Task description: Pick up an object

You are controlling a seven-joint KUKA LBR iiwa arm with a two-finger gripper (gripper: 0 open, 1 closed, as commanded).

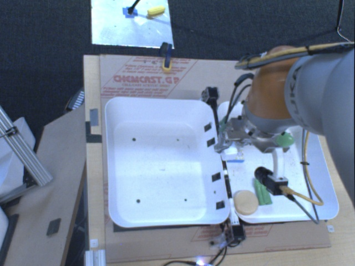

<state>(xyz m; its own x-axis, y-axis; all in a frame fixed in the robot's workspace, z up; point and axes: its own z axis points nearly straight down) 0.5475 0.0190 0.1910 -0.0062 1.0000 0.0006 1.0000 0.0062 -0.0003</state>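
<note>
A tan round disc [246, 201] is seen at the lower edge of the right bin [327, 201], right of centre in the frame, close to the divide between the bins. Just to its right a green stick-shaped object [263, 193] lies at a slant, and a further green piece [285, 139] is partly seen higher up, beside the arm [310, 87]. The end effector [236, 148] is lowered into the upper left part of the right bin, near the shared wall; whether it is released or clenched cannot be told, as its tips are hidden beneath the wrist. A black fitting with a yellow cable [271, 182] hangs over the bin floor between the wrist and the disc. The left bin [119, 165] occupies the middle of the frame, its white floor lying open from rim to rim. Both bins rest on a worktop [94, 148] covered by a printed cardboard sheet [147, 76], whose edge is exposed along the top and bottom. The arm takes up the upper right corner of the frame.
</note>
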